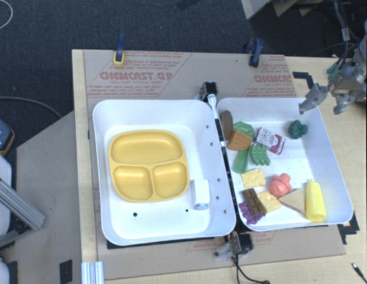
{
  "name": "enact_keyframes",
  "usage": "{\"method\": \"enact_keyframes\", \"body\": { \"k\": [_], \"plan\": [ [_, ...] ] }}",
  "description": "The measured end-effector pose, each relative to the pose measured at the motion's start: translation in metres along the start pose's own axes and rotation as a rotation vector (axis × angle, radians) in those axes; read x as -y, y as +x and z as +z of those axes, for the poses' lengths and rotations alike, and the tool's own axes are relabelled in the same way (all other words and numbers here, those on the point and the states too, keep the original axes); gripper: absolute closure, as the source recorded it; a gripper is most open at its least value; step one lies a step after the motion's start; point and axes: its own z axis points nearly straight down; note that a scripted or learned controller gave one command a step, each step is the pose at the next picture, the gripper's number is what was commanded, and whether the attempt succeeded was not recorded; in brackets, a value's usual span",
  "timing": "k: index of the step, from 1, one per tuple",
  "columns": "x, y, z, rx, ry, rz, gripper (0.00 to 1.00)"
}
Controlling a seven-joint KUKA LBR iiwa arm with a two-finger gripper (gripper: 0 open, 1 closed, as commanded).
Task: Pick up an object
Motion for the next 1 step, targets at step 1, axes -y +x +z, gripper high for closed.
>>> {"method": "enact_keyframes", "body": {
  "k": [1],
  "plan": [
    [-0.0020, 0.0006, -0.0075, 0.003, -0.013, -0.003, 0.00]
  ]
}}
